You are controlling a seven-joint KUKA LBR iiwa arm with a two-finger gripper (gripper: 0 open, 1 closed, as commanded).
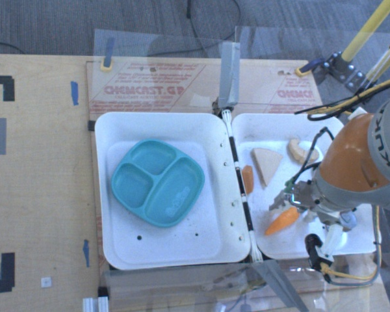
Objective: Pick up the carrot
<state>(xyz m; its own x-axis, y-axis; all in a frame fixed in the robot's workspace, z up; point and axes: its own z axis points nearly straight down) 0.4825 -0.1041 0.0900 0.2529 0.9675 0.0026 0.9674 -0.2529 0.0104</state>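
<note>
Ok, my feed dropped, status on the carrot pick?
Gripper low in right white bin, at orange carrot; grasp unconfirmed. Tan wedge apart, not blocking.

This is a robotics lab or test cell, not a home or kitchen: a plywood bench [39, 174] marked with black tape squares and bits of blue tape bears two shallow white bins [211, 125] set side by side across the middle of the frame, with clear plastic sheeting and a printed cardboard panel [153, 83] behind them. Grey carpet [117, 8] with loose black cables [211, 2] runs along the top, and a grey and orange industrial arm [357, 161] with exposed wiring reaches in at the right.
</note>
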